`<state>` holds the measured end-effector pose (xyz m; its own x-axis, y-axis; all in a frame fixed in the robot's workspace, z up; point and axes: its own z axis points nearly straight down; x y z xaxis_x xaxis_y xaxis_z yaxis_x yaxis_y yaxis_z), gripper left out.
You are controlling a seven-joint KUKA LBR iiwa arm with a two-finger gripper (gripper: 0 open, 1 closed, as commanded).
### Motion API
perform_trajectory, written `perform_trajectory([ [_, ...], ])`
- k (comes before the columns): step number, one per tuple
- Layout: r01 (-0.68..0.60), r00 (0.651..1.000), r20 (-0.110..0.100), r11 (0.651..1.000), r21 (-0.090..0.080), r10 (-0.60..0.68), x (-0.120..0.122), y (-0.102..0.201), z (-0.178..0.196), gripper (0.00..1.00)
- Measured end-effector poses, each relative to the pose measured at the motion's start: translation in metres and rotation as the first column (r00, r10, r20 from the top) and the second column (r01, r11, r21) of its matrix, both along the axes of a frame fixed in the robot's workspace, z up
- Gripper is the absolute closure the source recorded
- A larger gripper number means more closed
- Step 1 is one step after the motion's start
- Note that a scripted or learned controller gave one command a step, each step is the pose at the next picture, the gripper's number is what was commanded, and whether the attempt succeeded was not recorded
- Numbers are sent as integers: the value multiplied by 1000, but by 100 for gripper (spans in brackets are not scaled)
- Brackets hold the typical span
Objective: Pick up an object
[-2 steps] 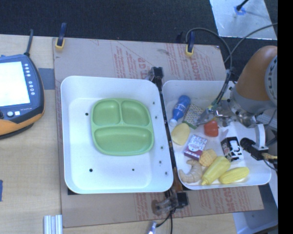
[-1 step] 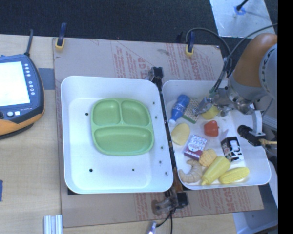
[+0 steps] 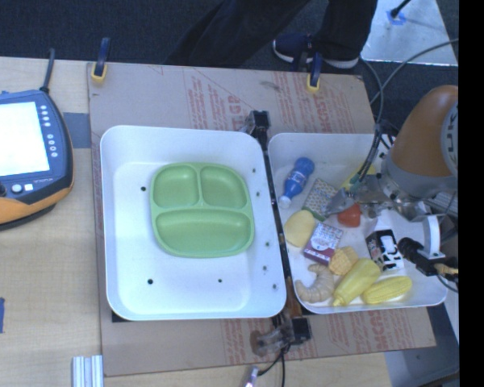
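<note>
Two white bins; claw (image 3: 344, 206) over red object (image 3: 350, 215), grip state unclear; no label legible.

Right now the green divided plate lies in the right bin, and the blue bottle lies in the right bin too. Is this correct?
Not quite. The camera view shows the green divided plate in the left bin, not the right one. The blue bottle does lie in the right bin, among the other small objects.
</note>
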<state>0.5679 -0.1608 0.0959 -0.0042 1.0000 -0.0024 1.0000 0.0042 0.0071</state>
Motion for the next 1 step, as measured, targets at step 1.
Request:
perform_trajectory([
  [1,1,1000,-3,1000,1,-1,62,-6,0,0],
])
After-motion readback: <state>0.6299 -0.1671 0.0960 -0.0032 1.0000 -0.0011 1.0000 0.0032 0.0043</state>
